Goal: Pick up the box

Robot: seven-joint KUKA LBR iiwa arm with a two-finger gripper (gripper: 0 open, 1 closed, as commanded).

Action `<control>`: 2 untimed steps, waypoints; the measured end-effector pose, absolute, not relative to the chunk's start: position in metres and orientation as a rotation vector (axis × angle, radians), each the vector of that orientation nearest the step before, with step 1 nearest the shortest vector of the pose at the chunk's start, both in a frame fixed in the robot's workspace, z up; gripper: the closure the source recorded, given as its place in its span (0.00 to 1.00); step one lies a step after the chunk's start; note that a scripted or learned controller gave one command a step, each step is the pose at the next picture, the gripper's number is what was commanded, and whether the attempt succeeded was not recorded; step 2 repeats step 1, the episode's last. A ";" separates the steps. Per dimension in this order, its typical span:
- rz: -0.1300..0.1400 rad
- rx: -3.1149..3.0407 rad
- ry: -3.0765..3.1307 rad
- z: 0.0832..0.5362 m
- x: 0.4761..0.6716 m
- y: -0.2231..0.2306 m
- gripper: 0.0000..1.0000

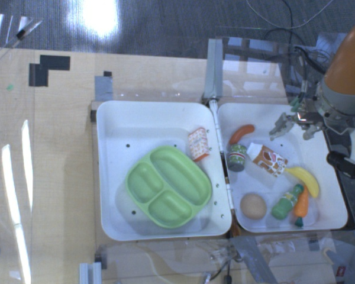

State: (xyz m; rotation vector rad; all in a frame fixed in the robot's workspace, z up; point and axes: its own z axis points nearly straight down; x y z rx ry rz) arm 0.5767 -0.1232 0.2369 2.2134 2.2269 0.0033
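Observation:
A small red-and-white box [197, 144] leans against the right wall of the left bin [106, 158], beside the green divided plate [168, 186]. A white carton with red and orange print [267, 160] lies flat in the right bin [337, 209]. My gripper [296, 126] hovers over the upper part of the right bin, above and to the right of the carton. Its two fingers [278, 126] are spread apart with nothing between them, so it is open. The orange band of the arm shows at the right edge.
In the right bin lie a red sausage [241, 133], a small can [236, 157], a banana [305, 180], a green bottle [286, 202], a carrot [302, 205] and an egg-like ball [253, 206]. Cables run behind the bins.

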 end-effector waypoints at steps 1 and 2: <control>0.000 2.658 1.680 0.148 0.529 -0.095 0.00; 0.000 2.658 1.680 0.148 0.529 -0.095 0.00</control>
